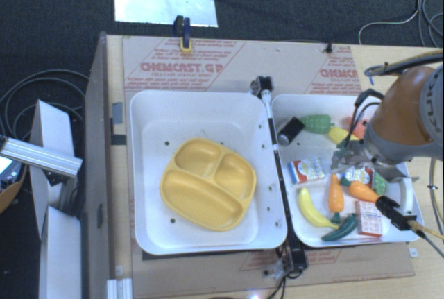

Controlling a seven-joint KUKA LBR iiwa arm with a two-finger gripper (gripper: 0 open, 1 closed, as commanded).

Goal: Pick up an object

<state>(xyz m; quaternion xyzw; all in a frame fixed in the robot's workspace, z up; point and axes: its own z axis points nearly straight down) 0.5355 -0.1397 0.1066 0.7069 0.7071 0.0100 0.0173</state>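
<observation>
Camera view: glossy yellow compartment tray (pixel 208 183) in smooth white left bin (pixel 149 152).

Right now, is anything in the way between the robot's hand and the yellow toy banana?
Yes, probably. The gripper hovers in the right white bin, above the yellow toy banana. Between them lie the orange toy carrot and the small red-and-white carton, close beside the banana. Reaching straight down might bump them.
</observation>
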